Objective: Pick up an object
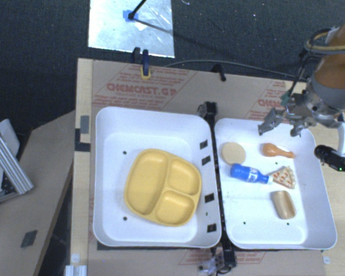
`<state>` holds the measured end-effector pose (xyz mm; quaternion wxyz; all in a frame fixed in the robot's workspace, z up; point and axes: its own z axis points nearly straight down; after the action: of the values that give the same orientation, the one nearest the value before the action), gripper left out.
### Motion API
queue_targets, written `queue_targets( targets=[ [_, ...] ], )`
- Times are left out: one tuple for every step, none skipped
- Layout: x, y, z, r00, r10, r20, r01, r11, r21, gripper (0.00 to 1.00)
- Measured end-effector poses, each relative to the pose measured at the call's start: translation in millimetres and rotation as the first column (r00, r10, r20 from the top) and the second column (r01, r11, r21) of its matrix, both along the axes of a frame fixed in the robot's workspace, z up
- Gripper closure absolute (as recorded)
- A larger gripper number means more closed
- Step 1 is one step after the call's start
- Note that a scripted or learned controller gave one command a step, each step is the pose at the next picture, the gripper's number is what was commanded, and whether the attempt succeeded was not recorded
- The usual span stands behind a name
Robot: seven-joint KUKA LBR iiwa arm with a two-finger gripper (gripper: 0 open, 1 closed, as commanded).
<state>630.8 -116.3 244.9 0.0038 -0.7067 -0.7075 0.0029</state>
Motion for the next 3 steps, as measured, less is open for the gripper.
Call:
queue_targets(
  targets=[
    [2.1, 0.3, 6.5, 1.0, 0.002, 0.011, -0.002, 1.0, -0.001, 0.0],
    [10.2, 6.1, -40.3, 1.0, 0.004, 0.01, -0.004, 1.0, -0.002, 0.0],
    [11.0, 7.0, -103.2, 1.0, 0.001, 0.006, -0.001, 1.0, -0.001, 0.0]
  ],
)
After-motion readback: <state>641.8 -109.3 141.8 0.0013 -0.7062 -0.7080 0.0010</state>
